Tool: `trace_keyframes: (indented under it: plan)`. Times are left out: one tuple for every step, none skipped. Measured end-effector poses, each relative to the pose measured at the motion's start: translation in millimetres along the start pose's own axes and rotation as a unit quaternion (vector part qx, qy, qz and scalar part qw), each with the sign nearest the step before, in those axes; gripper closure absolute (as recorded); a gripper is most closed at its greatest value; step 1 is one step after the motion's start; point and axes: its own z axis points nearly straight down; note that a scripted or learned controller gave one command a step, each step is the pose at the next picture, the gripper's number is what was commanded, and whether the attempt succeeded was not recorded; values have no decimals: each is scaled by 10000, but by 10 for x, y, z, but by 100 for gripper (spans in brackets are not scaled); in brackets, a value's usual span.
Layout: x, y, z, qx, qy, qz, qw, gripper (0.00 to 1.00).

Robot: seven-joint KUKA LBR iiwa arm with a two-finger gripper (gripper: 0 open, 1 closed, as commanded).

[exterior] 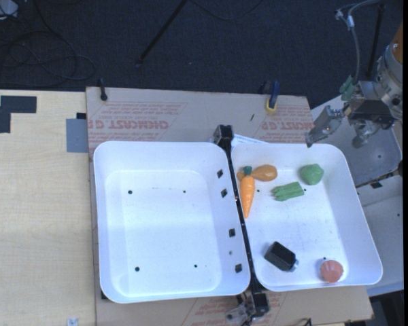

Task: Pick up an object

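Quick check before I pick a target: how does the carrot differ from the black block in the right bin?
The carrot is orange, long and tapered; the black block is dark, short and boxy. The carrot lies along the divider at the right bin's left wall, at the far end; the block sits nearer the front edge, out on the floor. The carrot touches an orange piece at its top; the block stands apart from everything. Both lie in the right bin.
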Motion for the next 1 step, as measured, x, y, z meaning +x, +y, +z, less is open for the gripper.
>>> trace_keyframes:
  plan:
    - [968,-444,-556,43,28,-56,10000,0]
